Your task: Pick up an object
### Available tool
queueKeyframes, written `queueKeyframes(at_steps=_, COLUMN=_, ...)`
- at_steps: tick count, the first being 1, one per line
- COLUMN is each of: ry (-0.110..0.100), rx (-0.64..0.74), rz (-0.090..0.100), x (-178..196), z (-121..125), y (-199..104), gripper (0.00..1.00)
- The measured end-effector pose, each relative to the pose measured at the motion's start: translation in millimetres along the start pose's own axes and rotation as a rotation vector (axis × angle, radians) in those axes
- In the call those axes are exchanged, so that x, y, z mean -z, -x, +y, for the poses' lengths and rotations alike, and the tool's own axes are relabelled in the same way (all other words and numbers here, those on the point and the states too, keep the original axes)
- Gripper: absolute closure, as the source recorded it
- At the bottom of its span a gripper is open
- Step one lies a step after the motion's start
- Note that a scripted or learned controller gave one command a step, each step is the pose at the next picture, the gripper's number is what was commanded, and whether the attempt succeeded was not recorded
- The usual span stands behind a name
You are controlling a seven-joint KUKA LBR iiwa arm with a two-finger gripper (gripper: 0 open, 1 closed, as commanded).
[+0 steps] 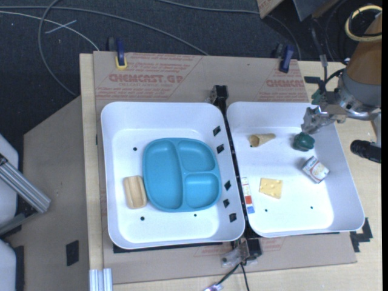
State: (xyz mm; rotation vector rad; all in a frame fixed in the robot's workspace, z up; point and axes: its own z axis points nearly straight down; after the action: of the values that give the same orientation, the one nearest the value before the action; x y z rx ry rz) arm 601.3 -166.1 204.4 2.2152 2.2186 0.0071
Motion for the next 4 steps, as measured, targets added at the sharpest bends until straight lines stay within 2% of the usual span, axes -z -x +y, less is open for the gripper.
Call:
queueKeyframes(at_steps=1, ry=-0.006, rx=-0.001, rz=0.001, x=0.1, z=0.6, y=-0.2, gripper=1.00)
queueKeyframes(at_steps=3, ry=-0.005, rx=0.005, rz=0.003, x=25.1, z=6.5, y=-116.3, gripper=1.00)
queueKeyframes(at_steps=4, ry=-0.010, rx=0.004, rz=0.004, x=15.8, z=2.1, y=-168.4, gripper=1.00)
